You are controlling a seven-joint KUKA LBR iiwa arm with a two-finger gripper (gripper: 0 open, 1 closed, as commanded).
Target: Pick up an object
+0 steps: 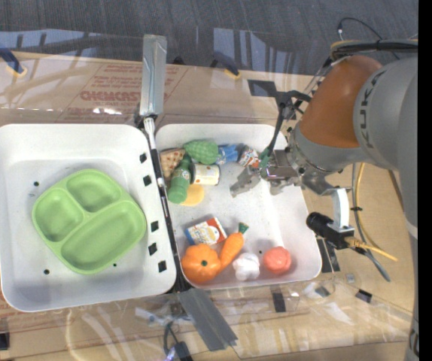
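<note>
**Mia:** What is the robot doing right now?

**Ben:** It is at the start of the job. Its hand point(240, 184) hangs over the middle of the right bin point(300, 228) and it holds nothing. The two fingers are spread apart, so the hand is open.

**Mia:** What could it grab?

**Ben:** I think the toy carrot point(232, 248) is a good one. It lies near the front of the right bin, touching the orange pumpkin point(200, 262) on its left. A white garlic point(246, 265) sits just by its fat end.

**Mia:** Which way does the carrot point?

**Ben:** It lies on a slant. The green top points to the far right, and the fat end points to the near left.

**Mia:** So what comes next?

**Ben:** I guess the hand must move nearer to us, go down, and close across the thin way of the carrot, not along it. The pumpkin and garlic crowd it, so it may bump them.

**Mia:** And the left bin?

**Ben:** It has a green plate point(88, 220).
</note>
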